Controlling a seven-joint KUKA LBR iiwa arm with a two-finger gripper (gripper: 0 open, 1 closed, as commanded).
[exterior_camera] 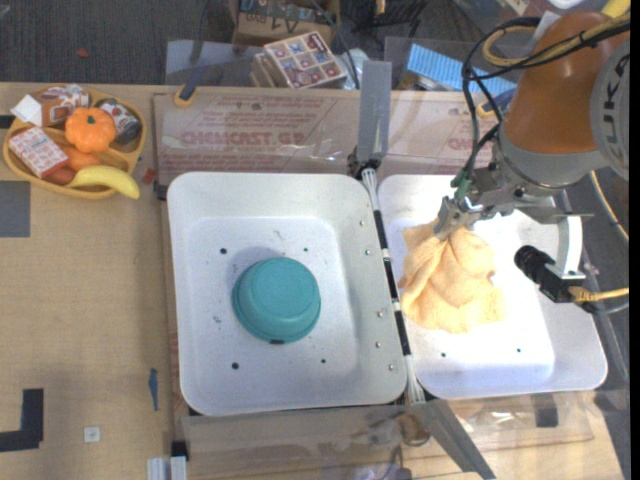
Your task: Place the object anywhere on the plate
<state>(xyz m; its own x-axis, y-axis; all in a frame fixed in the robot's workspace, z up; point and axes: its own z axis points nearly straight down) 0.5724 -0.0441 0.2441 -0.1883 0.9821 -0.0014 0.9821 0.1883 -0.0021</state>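
A teal round plate (277, 298) lies in the middle of the left white bin (200, 208). A crumpled yellow cloth (452, 280) sits in the left half of the right white bin (570, 358). Its upper corner is drawn up into a peak. My gripper (453, 214) hangs over that peak, with its fingers pinched together on the cloth's top edge. The rest of the cloth still rests on the bin floor. The arm's orange band (560, 58) hangs over the bin's far right corner.
The two bins meet at a raised rim (385, 268) between cloth and plate. A black cylinder (540, 266) on the arm's mount juts out right of the cloth. A yellow bowl of toy food (75, 143) stands at the far left on the bench.
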